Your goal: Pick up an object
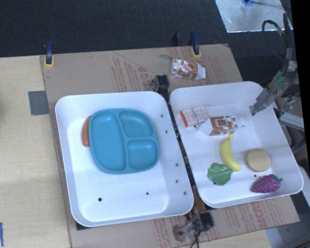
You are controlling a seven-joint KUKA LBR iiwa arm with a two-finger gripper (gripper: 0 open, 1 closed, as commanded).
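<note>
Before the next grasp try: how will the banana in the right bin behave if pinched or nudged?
The banana looks like smooth moulded plastic, so probably stiff, light and a bit slippery. Its curve means a nudge would likely spin it rather than roll it. The green leafy piece touches its lower end and may shift too.

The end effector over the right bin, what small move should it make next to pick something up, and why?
Probably move the end effector from the right bin's top right edge down the view toward the round tan bun. It is one of the nearer items, with visible space around it beside the banana.
</note>
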